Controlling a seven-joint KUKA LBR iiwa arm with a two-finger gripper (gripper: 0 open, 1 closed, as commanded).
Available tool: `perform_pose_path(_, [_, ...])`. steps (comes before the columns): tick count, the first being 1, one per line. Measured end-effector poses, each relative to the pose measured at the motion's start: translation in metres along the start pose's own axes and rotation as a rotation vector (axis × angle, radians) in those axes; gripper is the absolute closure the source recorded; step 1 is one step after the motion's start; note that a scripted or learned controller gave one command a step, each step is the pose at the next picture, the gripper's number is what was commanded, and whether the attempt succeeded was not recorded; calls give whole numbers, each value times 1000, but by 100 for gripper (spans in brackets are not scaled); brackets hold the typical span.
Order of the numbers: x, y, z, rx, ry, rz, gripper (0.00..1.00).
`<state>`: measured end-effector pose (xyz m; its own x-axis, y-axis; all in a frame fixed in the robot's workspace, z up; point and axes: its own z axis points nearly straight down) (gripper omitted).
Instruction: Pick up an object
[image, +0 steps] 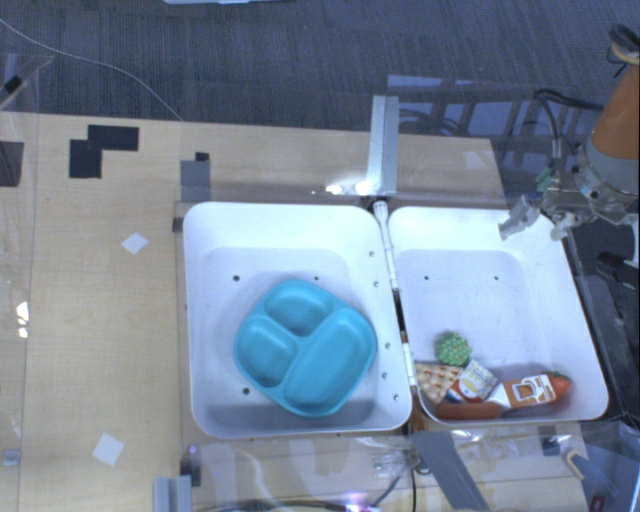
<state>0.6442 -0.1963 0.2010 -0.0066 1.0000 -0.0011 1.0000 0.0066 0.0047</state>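
Hovering over the right white bin's (497, 262) far right corner, the two-finger gripper (536, 217) has its fingers apart, clamping nothing. The small heap of toy food packets (490, 382) lies toward the near edge, long axis across the bin.

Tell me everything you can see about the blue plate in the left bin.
The blue plate is a rounded, turquoise dish that looks like smooth plastic, split by raised ridges into three compartments: one large, two smaller. It lies flat and right way up, turned at an angle, on the floor of the left bin, toward the near side. All three compartments hold nothing, and nothing but the bin floor touches it.
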Motion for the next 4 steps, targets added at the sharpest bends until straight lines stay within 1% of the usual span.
perform_pose_path(1, [-7, -132, 95, 7, 3, 472, 0])
perform_pose_path(2, [39, -39, 40, 0, 0, 252, 0])
perform_pose_path(3, [95, -143, 79, 5, 1, 352, 0])
perform_pose_path(4, [106, -153, 110, -8, 1, 295, 0])
